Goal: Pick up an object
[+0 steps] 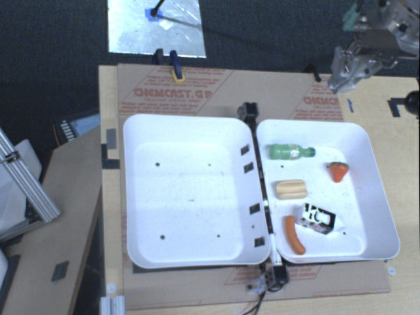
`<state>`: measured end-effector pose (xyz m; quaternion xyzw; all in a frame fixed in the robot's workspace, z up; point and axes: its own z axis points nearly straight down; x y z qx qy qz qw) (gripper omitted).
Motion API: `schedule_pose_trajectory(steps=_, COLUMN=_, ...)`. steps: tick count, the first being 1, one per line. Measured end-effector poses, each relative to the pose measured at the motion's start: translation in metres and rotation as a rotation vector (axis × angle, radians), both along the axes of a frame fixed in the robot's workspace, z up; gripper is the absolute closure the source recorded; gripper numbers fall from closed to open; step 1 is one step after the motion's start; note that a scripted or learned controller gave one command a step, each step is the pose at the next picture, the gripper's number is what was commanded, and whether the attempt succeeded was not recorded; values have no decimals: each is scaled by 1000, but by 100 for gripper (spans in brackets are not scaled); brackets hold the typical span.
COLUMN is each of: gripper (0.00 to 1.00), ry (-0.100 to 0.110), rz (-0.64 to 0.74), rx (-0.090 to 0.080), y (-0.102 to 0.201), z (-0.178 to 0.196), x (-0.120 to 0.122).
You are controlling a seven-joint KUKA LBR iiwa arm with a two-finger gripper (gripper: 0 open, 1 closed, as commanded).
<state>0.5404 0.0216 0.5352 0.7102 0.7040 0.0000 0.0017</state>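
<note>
The right bin (377, 195) holds several small items. A green bottle (291, 151) lies on its side near the back. A red strawberry-like piece (338, 171) sits toward the right wall. A tan bread roll (291, 189) lies in the middle, an orange sausage (294, 234) near the front, and a black-and-white packet (318, 218) beside it. My gripper (344, 77) hangs high above the bench beyond the right bin's back edge, well clear of all items, with nothing in it.
The left bin (131, 176) stands beside the right one, joined by a black clipped divider (257, 189). A shiny metal sheet (156, 18) lies on the dark floor at the back. A metal rail (23, 176) sits at the far left.
</note>
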Motion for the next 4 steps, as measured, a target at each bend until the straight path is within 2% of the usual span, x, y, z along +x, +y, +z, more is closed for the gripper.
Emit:
schedule_pose_trajectory(steps=1, gripper=0, ry=1, rz=12, rx=2, y=6, z=0, x=0)
schedule_pose_trajectory(steps=4, gripper=0, ry=0, rz=12, rx=2, y=6, z=0, x=0)
